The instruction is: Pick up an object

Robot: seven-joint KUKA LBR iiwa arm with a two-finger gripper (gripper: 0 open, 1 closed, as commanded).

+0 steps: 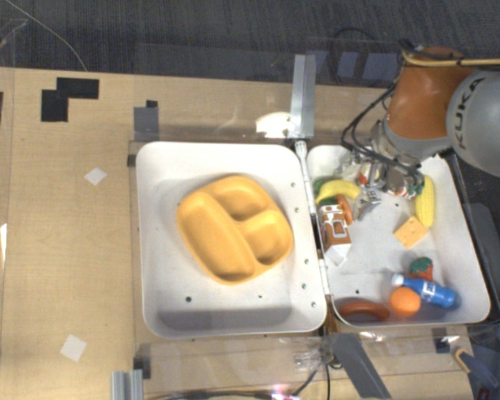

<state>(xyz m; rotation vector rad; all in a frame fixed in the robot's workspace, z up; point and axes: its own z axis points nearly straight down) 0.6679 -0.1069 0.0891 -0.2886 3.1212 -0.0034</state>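
Nearest the camera, along the 6 o'clock wall of the right bin, I count one brown sausage-shaped piece, one orange ball, one blue-and-white bottle lying flat just beside the ball, and one small red-and-green toy, perhaps a strawberry, just past them. Nearer the middle of that bin lies one orange cheese wedge, and against the 9 o'clock wall one brown-and-white carton. Toward 3 o'clock I see one yellow corn cob; toward 10 o'clock one yellow banana with a green piece under it that I cannot name.

The left bin carries one yellow two-compartment dish, with nothing in it.

Farthest off, at the right bin's 12 o'clock end, I have the gripper down low between the banana and the corn cob, close to the banana. From this slant I cannot tell how its tips stand, nor whether anything is caught.

I judge this the reach-and-descend step, nothing lifted yet. The banana looks the likeliest target. Next I would want the tips straddling one object alone, clear of the carton and bin wall, then a close and a straight lift.
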